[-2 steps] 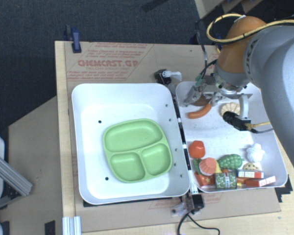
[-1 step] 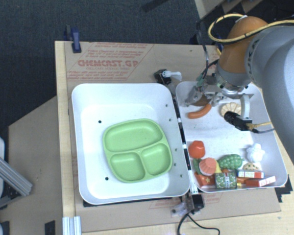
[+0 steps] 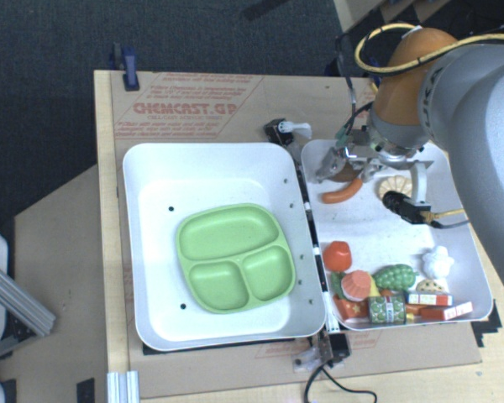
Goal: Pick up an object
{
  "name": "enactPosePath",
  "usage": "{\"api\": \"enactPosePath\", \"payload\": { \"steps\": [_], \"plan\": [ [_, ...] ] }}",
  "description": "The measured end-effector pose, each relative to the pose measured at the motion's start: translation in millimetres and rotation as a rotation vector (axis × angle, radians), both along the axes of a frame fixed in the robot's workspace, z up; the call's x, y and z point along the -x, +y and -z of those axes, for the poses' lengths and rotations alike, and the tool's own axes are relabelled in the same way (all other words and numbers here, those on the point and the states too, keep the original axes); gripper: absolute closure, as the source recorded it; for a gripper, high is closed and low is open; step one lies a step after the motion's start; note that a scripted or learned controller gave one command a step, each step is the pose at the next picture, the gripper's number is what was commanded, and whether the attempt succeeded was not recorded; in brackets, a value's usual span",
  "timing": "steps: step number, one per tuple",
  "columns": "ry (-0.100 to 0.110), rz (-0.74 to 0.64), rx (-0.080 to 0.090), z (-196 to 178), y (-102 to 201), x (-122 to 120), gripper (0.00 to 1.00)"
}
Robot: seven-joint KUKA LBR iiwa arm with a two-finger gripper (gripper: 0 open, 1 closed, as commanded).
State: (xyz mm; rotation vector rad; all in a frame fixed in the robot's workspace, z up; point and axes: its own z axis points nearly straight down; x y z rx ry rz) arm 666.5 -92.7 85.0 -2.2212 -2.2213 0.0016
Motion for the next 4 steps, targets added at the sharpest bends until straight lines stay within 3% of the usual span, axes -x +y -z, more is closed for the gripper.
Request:
{"api": "enactPosePath", "payload": {
  "steps": [4],
  "plan": [
    [-0.001,0.001,0.001,0.2,-4.9,0.1,0.00]
  ]
}}
